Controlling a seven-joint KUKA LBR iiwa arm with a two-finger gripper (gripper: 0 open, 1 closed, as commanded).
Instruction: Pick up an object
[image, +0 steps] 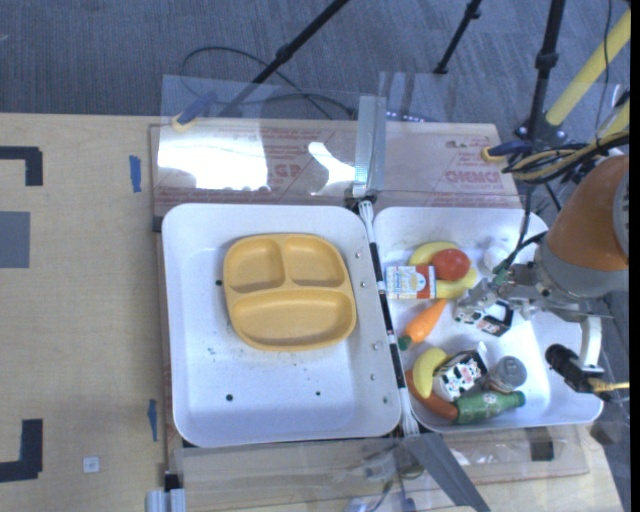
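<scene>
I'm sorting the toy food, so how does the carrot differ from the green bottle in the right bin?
The carrot is orange and tapered, lying on a slant mid-bin; the green bottle is dark green, longer, and lies nearly level by the near rim. The carrot lies by itself; the bottle rests against a banana and a can. Both lie on their sides.

Grey carpeted floor (120, 50) across the top, crossed by black tripod legs (300, 40) and a yellow pole (590, 65) at upper right. Pale wooden table (70, 330) below, marked with black corner brackets (25, 165), a grey square (12, 240) and bits of blue tape (135, 172). Glare on a clear plastic sheet (250, 160) over brown cardboard (440, 165).
</scene>
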